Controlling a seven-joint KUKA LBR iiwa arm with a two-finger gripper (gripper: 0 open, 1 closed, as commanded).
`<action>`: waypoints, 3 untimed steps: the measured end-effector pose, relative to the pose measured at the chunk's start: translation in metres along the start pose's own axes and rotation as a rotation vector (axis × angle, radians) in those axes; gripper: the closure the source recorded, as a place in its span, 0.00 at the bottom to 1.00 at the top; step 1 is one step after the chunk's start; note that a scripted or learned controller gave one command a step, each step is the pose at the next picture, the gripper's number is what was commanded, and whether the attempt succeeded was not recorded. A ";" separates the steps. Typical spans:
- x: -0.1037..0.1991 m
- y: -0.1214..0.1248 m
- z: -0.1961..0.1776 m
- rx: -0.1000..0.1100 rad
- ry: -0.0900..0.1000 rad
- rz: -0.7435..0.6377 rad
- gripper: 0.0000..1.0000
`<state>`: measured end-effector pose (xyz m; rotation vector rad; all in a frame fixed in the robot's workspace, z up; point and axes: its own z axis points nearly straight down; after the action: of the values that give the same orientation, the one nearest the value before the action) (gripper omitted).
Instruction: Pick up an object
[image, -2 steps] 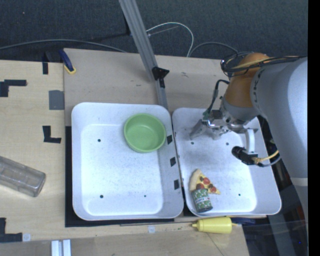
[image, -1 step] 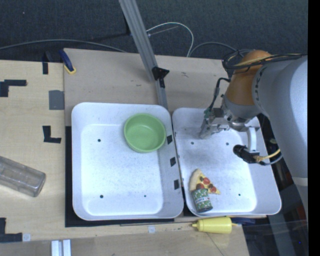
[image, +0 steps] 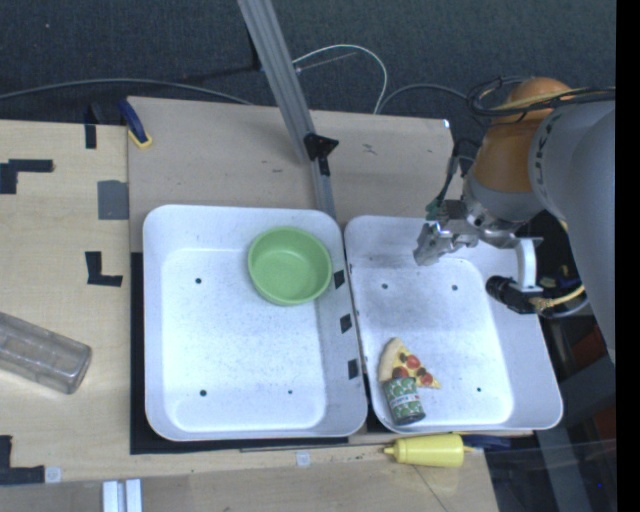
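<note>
- In the overhead view, your gripper hangs over the right bin's far edge; whether it's spread, you cannot tell.
- The pizza slice and small can lie touching near the front; come down centred on one.
- The green bowl sits in the left bin.

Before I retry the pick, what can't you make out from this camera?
- Gripper: too small and blurred to read its finger state.
- Green can: label too small to read.
- Pizza slice toy: where it meets the can is unclear.
- Yellow bottle: partly behind the right bin's rim.
</note>
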<state>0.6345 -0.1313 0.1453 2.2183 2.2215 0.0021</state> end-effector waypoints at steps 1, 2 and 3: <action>0.004 0.002 -0.063 -0.003 -0.001 -0.001 1.00; 0.005 0.003 -0.110 -0.002 0.000 -0.001 1.00; 0.054 -0.003 -0.094 0.005 0.001 -0.004 1.00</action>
<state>0.6315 -0.0769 0.2393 2.2172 2.2287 -0.0017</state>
